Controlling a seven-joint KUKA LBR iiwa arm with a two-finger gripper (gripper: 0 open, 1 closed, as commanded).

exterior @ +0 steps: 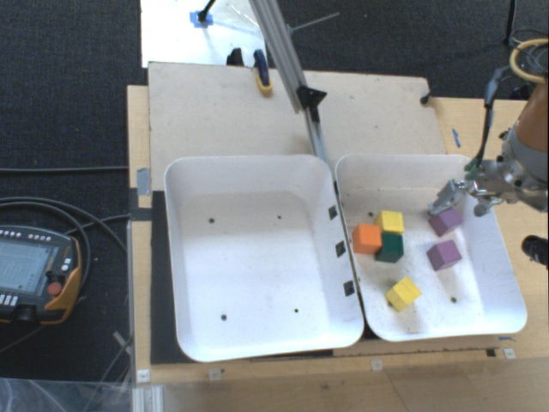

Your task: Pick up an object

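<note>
Two white bins are being borne by a bench; in the right bin, the gripper, its state untellable, is being held over a purple block, judged light, rigid, best pinched across flat faces.

Robot lab: teach pendant, test bins.

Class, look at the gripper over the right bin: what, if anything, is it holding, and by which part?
It cannot be told. The gripper sits right above a purple block, but no hold on it is visible.
</note>
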